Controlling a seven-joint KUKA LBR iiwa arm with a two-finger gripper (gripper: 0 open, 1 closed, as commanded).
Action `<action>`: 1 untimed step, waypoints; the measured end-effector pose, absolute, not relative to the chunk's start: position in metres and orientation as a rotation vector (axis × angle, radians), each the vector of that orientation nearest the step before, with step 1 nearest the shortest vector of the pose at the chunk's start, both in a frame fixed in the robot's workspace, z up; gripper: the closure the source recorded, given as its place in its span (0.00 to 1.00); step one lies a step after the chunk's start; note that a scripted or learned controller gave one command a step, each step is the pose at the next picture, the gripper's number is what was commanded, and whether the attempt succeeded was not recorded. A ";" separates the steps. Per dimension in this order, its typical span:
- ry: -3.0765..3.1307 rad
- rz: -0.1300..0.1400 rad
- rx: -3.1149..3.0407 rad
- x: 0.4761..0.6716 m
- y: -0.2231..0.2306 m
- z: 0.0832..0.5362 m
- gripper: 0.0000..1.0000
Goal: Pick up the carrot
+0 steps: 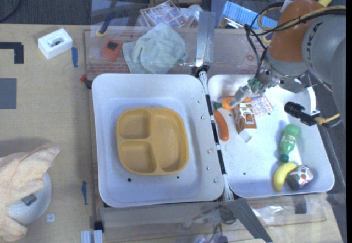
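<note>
Carrot is lying loose along the left edge of the right bin, so the pickup isn't done yet. The gripper sits just up and right of it near a snack packet, with nothing visibly held. It's small and blurry, so I can't tell if the fingers are apart or together, and the orange bit under the tip is unclear too.

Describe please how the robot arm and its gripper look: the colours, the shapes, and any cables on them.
The arm is thick and rounded, grey, with a wide orange band above the wrist. Thin black cables loop around that band, and a pale blue one runs beside them. The gripper is small and metallic grey, with slim fingers and a bit of green near its base.
</note>
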State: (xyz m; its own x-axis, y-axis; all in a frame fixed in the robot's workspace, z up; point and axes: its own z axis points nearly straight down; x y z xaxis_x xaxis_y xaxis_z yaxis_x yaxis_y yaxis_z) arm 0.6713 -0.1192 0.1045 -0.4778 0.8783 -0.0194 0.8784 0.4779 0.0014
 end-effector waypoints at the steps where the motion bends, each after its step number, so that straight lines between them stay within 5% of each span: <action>1: 2.782 -0.017 1.476 0.665 -0.113 0.086 0.00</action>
